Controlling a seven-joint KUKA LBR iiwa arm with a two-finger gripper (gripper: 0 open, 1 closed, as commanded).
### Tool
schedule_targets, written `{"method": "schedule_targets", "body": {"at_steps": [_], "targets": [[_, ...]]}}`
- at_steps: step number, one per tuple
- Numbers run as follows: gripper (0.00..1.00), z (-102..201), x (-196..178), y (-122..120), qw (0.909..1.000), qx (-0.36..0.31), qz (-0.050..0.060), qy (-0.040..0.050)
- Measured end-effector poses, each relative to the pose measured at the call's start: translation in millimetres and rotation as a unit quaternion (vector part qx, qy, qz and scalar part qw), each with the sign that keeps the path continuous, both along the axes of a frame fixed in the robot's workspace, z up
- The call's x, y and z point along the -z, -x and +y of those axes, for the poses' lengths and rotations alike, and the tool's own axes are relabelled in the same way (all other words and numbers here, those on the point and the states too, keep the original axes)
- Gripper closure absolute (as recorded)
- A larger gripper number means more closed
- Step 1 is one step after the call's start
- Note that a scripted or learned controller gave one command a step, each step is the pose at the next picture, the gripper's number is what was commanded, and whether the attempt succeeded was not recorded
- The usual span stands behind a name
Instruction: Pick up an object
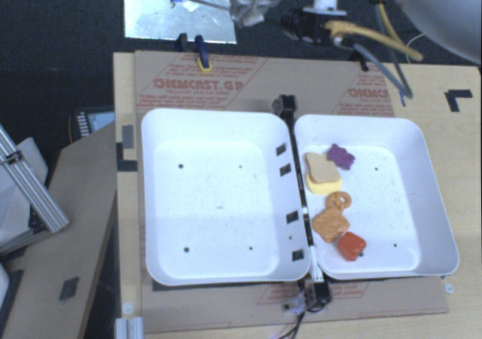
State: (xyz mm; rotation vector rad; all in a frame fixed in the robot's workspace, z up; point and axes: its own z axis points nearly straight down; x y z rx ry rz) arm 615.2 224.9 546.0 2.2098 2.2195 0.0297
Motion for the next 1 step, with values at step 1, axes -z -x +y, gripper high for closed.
{"method": "schedule_targets", "body": {"at_steps": [1], "targets": [[1.0,9.4,126.8,-28.8,0.9999,0.002,0.015,0.0049]]}}
